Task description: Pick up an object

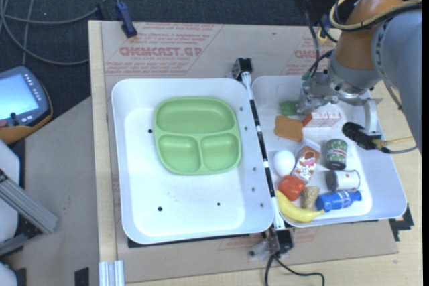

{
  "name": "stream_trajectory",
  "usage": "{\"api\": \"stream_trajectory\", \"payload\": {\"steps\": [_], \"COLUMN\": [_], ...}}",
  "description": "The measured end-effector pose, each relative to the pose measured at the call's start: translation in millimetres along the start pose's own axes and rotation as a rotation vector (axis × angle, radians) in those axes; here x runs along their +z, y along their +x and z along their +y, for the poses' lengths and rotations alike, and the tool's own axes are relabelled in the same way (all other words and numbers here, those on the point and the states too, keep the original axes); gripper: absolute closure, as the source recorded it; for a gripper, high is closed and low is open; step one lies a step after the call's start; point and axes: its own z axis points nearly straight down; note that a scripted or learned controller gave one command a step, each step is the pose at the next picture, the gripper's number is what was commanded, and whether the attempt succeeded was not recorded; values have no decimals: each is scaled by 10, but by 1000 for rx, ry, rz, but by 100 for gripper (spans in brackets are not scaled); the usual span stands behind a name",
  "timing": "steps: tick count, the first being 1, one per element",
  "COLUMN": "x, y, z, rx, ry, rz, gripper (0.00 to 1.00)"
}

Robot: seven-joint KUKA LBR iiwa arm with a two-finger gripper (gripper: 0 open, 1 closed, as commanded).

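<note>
The hand [310,98] hangs low at the far end of the right bin [392,174]; whether it is spread cannot be told. A green item [289,107] lies just beside it, so the reach looks underway; next comes closing and lifting.

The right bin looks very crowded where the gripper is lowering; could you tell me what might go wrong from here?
The gripper sits low among a green item, an orange-brown slab and a red-and-white carton, so it may nudge neighbours or grab two. The small items are tightly packed near the right white bin's back wall, which could block a clean close.
</note>
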Motion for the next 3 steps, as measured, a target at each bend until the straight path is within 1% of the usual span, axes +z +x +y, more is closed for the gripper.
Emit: {"api": "stream_trajectory", "payload": {"steps": [1,2,3], "x": [2,150,148], "y": [0,357,56], "z": [-1,-270,-209], "rx": [0,0,1], "ry": [0,13,8], "rz": [0,8,5], "gripper": [0,0,0]}}
